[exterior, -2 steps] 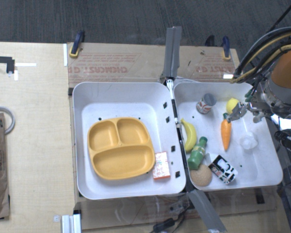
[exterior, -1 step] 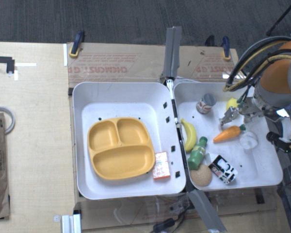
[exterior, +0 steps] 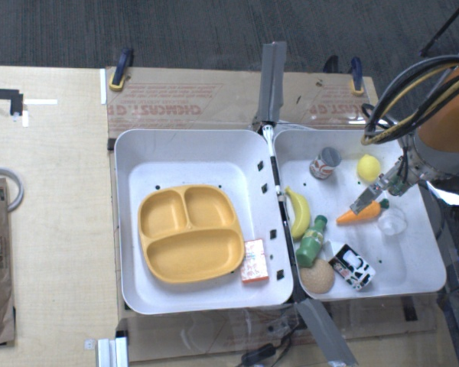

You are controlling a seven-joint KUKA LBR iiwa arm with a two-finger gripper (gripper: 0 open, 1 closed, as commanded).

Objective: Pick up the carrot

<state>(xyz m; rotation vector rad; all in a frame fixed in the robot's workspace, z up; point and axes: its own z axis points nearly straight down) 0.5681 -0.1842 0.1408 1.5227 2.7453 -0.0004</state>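
Note:
The orange carrot (exterior: 358, 214) with its green top lies in the right bin (exterior: 413, 281), towards the bin's right side, its tip pointing left. My gripper (exterior: 372, 196) comes down from the right and sits directly over the carrot's thick, leafy end, touching or almost touching it. From this slant I cannot tell whether the carrot is gripped. It looks to be resting on the bin floor.
Around the carrot in the right bin are a lemon (exterior: 369, 167), a small can (exterior: 324, 163), a banana (exterior: 297, 212), a green bottle (exterior: 312, 241), a brown round item (exterior: 317, 277), a black-and-white toy (exterior: 353, 267) and a clear cup (exterior: 394, 222). The left bin (exterior: 138, 159) holds a yellow divided plate (exterior: 191, 233) and a small box (exterior: 254, 261).

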